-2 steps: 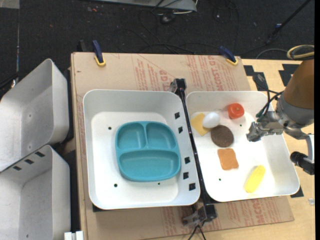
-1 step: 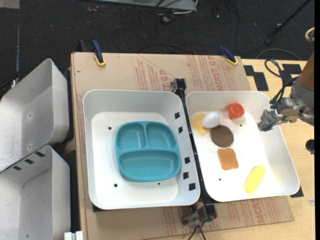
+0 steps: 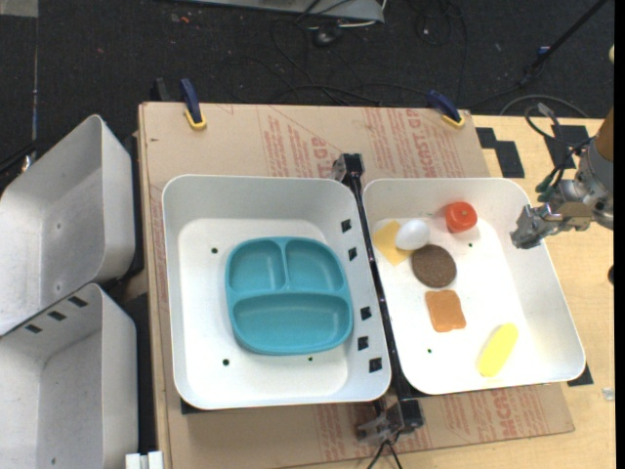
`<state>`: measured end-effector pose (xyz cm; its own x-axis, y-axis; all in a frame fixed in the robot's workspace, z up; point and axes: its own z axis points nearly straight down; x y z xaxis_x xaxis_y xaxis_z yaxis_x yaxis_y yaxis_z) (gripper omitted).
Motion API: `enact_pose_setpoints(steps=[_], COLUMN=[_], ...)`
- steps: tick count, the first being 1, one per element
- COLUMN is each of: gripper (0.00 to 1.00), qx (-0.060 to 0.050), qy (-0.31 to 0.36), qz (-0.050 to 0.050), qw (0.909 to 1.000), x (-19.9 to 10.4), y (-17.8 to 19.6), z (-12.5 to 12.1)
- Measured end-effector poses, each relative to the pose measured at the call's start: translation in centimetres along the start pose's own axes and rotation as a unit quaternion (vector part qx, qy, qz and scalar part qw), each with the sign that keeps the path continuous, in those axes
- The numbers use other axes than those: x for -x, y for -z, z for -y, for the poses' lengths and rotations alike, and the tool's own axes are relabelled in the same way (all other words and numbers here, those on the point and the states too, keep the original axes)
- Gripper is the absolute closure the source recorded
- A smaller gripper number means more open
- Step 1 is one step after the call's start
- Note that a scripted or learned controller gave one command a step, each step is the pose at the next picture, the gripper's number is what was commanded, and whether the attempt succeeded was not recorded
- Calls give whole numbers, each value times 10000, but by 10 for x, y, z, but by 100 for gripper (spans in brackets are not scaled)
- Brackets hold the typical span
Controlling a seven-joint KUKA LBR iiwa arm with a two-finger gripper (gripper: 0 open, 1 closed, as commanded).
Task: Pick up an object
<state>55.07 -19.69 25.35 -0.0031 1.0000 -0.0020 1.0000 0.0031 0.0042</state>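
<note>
We look down on a brown cardboard-covered bench point(image 3: 293, 145) set on a dark floor strewn with cables, with two blue-and-yellow clamps, one point(image 3: 192, 104) at the upper left of the board and another point(image 3: 445, 107) at the upper right. Two spare white tubs point(image 3: 59, 291) sit tilted at the left edge of the frame.

In the middle of the frame lie the two shallow white bins side by side, joined by a black divider strip. The left bin point(image 3: 186, 291) holds a teal sectioned plate point(image 3: 289, 295), lying flat near its centre, with two small compartments toward the top and one long one toward the bottom.

The right bin point(image 3: 532, 311) holds the loose items. Near its upper middle we see a small red object point(image 3: 461, 216), and to its left a white egg-shaped piece point(image 3: 413, 232) resting against a pale yellow flat piece point(image 3: 389, 242). Just below these sits a dark brown round disc point(image 3: 434, 265), and below that an orange-brown square piece point(image 3: 445, 311). A yellow oblong object point(image 3: 498, 349) lies apart toward the lower right of the bin.

The gripper point(image 3: 528, 231) hangs at the upper right rim of the right bin, the arm entering from the right edge of the frame. We cannot tell how its jaws stand at this angle, and we see nothing between them. It is near the red object but apart from it.
</note>
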Motion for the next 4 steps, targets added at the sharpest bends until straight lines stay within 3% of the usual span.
enact_pose_setpoints(steps=[3, 4], gripper=[100, 100], qx=[-21, -6], qy=[24, 30], qz=[-16, -19], qw=[10000, 10000], x=[-158, -212], y=[-25, -14], z=[-30, -46])
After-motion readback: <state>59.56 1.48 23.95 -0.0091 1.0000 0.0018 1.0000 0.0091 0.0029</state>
